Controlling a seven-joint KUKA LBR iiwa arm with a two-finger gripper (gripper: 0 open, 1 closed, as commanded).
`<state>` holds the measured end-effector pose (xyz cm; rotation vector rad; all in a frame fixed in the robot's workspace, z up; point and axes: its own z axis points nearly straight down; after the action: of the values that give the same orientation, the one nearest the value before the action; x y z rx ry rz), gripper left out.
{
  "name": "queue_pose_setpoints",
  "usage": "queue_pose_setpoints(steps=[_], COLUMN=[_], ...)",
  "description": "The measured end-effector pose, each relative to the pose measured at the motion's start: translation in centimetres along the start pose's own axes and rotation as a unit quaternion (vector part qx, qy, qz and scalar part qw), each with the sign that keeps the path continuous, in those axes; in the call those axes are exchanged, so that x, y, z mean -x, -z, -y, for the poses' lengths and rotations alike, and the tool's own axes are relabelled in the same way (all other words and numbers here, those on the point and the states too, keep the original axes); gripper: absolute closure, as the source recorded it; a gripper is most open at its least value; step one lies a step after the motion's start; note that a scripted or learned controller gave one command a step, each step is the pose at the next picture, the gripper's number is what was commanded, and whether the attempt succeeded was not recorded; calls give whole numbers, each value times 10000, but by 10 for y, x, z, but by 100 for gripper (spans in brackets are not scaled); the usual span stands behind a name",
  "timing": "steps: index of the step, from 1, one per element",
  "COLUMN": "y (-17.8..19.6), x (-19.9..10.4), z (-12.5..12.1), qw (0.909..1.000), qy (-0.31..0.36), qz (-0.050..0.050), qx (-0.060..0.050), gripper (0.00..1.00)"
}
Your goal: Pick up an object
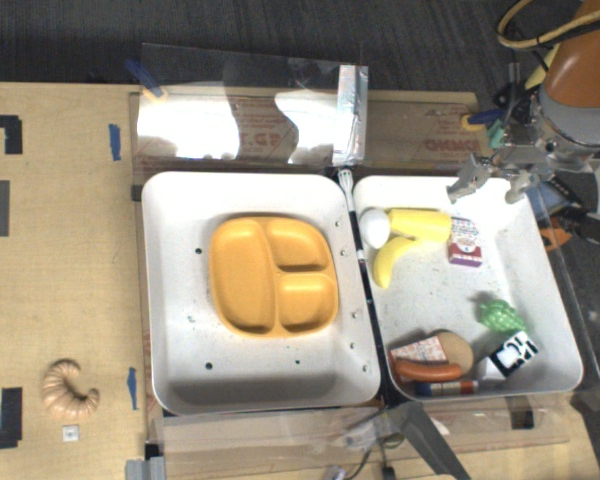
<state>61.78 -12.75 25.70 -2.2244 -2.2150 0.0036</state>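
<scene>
My gripper (490, 186) hangs over the far right corner of the right bin (550, 268), open, with nothing between its fingers. Just below and left of it lies a small red and white carton (465, 241). A yellow banana (405, 238) and a white egg (375, 228) rest at the bin's far left. Towards the near side are a green toy (500, 316), a black and white cube (513, 353), a bread slice (438, 348), a sausage (430, 371) and a marker (445, 388).
The left bin (170, 268) holds a yellow divided plate (273, 273). A croissant (70, 388) lies on the bench at the near left. A clear plastic sheet (250, 108) stands behind the bins. Cables (540, 18) loop above the arm.
</scene>
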Motion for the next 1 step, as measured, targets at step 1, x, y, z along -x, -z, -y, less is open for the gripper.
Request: queue_pose_setpoints(steps=[1], y=[-99], x=[17], z=[70], qw=[9965], qy=[-837], qz=[3], qx=[-37], gripper=[0])
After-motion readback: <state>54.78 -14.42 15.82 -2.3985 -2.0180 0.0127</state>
